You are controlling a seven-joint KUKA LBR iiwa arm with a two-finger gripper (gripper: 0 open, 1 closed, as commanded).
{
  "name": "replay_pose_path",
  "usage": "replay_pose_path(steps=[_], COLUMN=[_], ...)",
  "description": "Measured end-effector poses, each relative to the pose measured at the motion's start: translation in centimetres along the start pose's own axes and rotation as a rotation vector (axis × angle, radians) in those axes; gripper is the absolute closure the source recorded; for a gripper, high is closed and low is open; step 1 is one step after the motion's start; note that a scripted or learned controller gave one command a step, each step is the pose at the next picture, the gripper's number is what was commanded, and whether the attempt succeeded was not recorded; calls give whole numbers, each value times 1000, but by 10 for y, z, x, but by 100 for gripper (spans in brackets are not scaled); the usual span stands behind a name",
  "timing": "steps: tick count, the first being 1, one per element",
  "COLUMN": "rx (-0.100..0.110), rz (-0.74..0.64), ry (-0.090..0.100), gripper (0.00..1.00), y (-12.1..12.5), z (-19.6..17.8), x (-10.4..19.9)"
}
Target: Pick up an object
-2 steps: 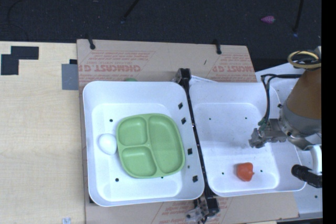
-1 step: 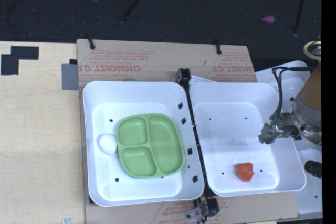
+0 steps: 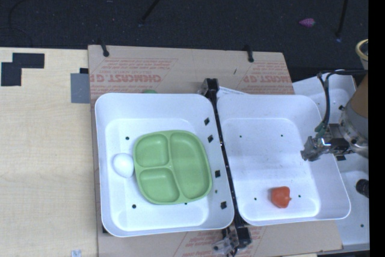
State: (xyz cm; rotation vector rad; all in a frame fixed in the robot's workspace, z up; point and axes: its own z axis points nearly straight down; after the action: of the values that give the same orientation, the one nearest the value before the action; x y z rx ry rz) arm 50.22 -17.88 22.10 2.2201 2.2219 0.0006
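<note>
A small red-orange object [image 3: 280,196] lies near the front of the right bin [image 3: 264,129]. A green three-compartment plate [image 3: 172,166] rests in the left bin [image 3: 114,123], with a white egg-shaped ball [image 3: 123,164] touching its left edge. My gripper [image 3: 314,150] hangs over the right rim of the right bin, up and to the right of the red object and apart from it. Nothing shows between its fingers.
Both bins sit on a cardboard sheet [image 3: 180,72] over the wooden bench [image 3: 42,153]. A black divider clip strip [image 3: 218,153] runs between the bins. Cables [image 3: 328,99] trail from the arm at the right.
</note>
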Motion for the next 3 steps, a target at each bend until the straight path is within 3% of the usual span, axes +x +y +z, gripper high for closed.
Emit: replay_pose_path(steps=[3], rx=[3], rz=[-4], ry=[2], gripper=[100], y=[34], z=[-13], x=[153])
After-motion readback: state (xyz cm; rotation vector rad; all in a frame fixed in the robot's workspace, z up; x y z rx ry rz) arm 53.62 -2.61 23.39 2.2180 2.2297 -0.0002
